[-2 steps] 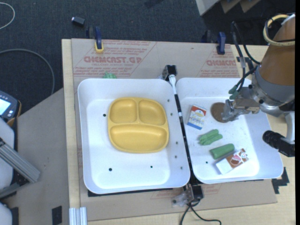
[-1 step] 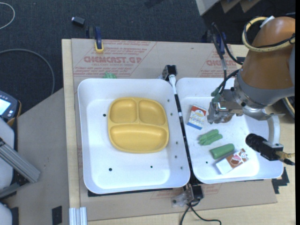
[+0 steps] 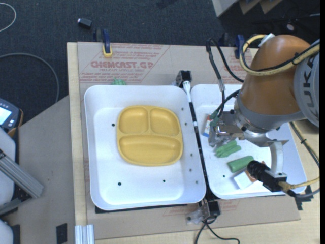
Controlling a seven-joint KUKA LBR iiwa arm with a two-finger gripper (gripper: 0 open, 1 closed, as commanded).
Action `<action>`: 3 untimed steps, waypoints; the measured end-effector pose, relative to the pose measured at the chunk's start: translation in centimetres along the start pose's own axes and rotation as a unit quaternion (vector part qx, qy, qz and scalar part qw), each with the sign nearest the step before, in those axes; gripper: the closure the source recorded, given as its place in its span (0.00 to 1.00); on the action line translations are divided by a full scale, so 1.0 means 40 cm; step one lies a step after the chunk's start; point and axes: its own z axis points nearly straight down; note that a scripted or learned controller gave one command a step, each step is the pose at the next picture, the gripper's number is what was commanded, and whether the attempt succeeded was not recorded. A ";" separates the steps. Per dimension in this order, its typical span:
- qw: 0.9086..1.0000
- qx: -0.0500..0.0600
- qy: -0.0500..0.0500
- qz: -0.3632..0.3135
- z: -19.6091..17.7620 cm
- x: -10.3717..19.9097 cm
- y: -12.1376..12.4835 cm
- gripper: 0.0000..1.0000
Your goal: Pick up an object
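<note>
My gripper (image 3: 219, 132) hangs low over the left part of the right bin (image 3: 218, 187), under the orange band of the arm. Just below it lies a green ridged piece (image 3: 227, 149), touching or nearly touching the gripper's tip. A second green block (image 3: 239, 163) lies a little further toward the front. A white piece with an orange patch (image 3: 244, 180) rests near the bin's front edge. Small blue and red bits (image 3: 207, 127) peek out at the gripper's left side. The arm hides the back and right of this bin.
The left bin (image 3: 101, 151) holds a yellow divided plate (image 3: 150, 135) in its middle. A black-and-white bar (image 3: 192, 117) runs along the seam between the bins. Cardboard (image 3: 127, 60) lies under both bins, with blue clamps at its back edge.
</note>
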 end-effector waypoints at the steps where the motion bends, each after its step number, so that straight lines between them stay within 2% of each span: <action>1: 1.000 -0.003 0.000 -0.002 -0.075 0.214 0.001 1.00; 2: 1.000 -0.002 -0.001 0.000 -0.189 0.287 0.001 1.00; 3: 1.000 -0.002 -0.001 -0.001 -0.214 0.291 0.001 1.00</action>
